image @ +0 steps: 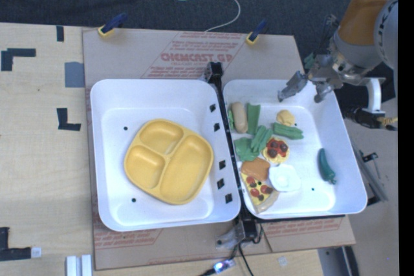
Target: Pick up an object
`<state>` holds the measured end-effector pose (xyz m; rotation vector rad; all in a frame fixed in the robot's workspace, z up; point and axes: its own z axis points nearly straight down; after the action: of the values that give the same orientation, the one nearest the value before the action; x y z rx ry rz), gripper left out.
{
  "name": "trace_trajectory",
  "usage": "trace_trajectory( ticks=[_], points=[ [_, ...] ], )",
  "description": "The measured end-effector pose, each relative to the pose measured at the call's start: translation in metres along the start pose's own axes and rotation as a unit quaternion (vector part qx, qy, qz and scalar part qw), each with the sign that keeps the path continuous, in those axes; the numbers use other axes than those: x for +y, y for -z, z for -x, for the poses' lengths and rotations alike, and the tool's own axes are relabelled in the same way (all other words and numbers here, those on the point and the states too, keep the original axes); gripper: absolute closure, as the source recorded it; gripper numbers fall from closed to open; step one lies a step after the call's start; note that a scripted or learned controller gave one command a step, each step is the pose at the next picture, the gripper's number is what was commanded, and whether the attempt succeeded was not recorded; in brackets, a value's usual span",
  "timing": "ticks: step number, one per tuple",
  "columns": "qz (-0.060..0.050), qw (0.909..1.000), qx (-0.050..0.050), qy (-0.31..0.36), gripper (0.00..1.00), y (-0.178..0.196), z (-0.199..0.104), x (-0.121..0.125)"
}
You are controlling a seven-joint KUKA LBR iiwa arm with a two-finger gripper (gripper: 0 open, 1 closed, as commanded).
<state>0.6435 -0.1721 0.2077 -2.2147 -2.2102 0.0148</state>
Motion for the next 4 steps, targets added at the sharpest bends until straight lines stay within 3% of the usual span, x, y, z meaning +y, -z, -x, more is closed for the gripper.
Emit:
trace_trajectory(
  ticks=[1, 3, 4],
  points=[
    [0.007, 1.0000, -0.001, 0.002, 0.00, 0.009, 0.000, 0.003],
    [0.004, 1.0000, -0.001, 0.002, 0.00, -0.115, 0.001, -0.002],
    [0.008, 1.0000, -0.003, 0.002, 0.00, -0.122, 0.001, -0.002]
  ],
)
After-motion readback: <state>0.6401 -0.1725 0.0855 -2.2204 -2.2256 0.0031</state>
